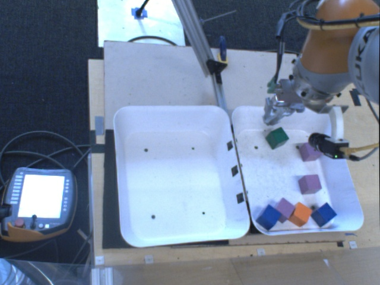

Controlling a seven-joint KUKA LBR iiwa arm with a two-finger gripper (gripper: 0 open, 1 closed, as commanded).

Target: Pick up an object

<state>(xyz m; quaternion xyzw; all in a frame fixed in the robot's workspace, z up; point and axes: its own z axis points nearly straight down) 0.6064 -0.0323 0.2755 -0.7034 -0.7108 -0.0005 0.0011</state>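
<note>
My gripper [274,116] hangs over the far part of the right bin [355,202], under the grey and orange arm. A green cube [276,138] lies on the bin floor just in front of the gripper, close to it but apart from it. Two purple cubes [308,152] [309,183] lie to the right of the green one. Along the bin's near edge sit a blue cube [269,216], a purple cube [285,207], an orange cube [300,214] and another blue cube [323,214], packed close together.
The left bin [122,159] stands beside the right one, their rims touching. A slanted metal pole [196,28] crosses the back of the bench. A teach pendant [35,203] lies off the bench at far left.
</note>
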